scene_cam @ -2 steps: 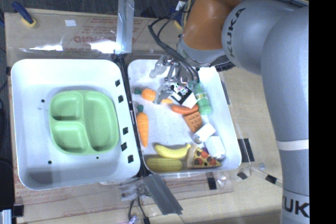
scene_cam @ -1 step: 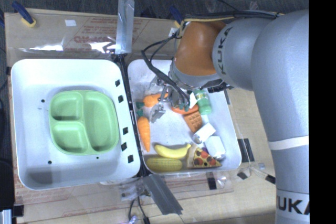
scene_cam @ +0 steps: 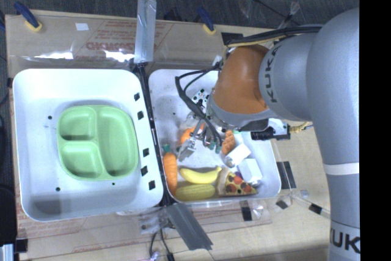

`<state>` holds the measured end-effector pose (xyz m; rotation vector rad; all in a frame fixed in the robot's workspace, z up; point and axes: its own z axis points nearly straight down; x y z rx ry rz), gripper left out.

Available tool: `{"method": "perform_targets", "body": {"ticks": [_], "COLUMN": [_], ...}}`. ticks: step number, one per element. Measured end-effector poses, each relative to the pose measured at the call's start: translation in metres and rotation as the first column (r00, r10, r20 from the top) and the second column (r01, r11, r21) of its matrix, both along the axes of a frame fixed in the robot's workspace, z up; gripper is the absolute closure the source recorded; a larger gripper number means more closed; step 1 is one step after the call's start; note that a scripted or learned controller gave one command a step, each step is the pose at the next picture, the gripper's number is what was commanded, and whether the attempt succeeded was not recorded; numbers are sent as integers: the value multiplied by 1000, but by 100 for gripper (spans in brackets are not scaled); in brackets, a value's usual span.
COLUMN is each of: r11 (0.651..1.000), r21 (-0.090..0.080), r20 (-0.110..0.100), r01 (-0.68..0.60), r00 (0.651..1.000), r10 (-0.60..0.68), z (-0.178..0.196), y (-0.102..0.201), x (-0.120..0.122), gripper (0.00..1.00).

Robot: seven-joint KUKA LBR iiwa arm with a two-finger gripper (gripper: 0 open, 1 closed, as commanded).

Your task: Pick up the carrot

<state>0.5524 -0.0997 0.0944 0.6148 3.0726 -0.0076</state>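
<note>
Here the carrot point(scene_cam: 170, 170) lies lengthwise against the left wall of the right bin point(scene_cam: 160, 91), near that bin's front corner, its tip pointing to the front rim. Just right of the carrot sits a banana point(scene_cam: 200, 175), and in front of the banana an ear of corn point(scene_cam: 194, 192) hugs the front wall, so the carrot has a wall on one side and fruit on the other. A pizza slice point(scene_cam: 237, 184) lies right of the banana. The gripper point(scene_cam: 197, 137) hangs above and to the right of the carrot, apart from it; whether its claw is spread or pressed together I cannot tell. Behind the carrot the bin floor is bare white. Left of the carrot, across the shared wall, the left bin point(scene_cam: 30, 131) holds a green tray point(scene_cam: 98, 142).
</note>
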Motion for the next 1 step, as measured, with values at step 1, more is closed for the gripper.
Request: {"method": "perform_targets", "body": {"ticks": [1], "r11": [1000], "r21": [3], "r20": [0], "r01": [-9], "r00": [1000], "r10": [9], "z": [10], "y": [3], "x": [1], "gripper": [100]}}
